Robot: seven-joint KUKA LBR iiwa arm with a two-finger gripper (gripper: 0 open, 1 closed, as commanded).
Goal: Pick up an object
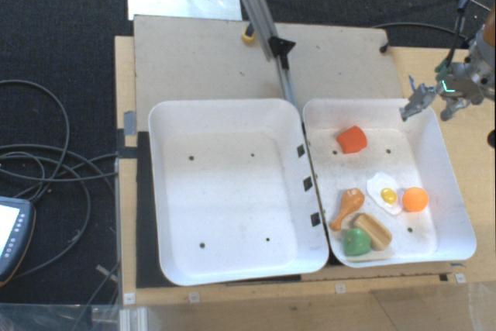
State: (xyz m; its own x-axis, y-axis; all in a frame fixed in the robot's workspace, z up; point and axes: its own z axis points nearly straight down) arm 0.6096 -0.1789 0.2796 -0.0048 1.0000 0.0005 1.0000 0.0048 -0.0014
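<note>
So the gripper [432,105] is hanging over the top right corner of the right-hand shallow white bin [452,181], fingers spread apart with nothing between them. All the stuff sits in that bin: an orange-red block [352,139] near the top, then lower down a fried egg toy [385,194], an orange ball [415,199], a brown drumstick [346,208], a tan bread-like piece [373,230] and a green round thing [356,242].

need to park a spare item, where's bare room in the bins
The left white bin has open floor throughout. In the right white bin, bare floor lies right of the red block; its near half is crowded around the fried egg toy.
</note>
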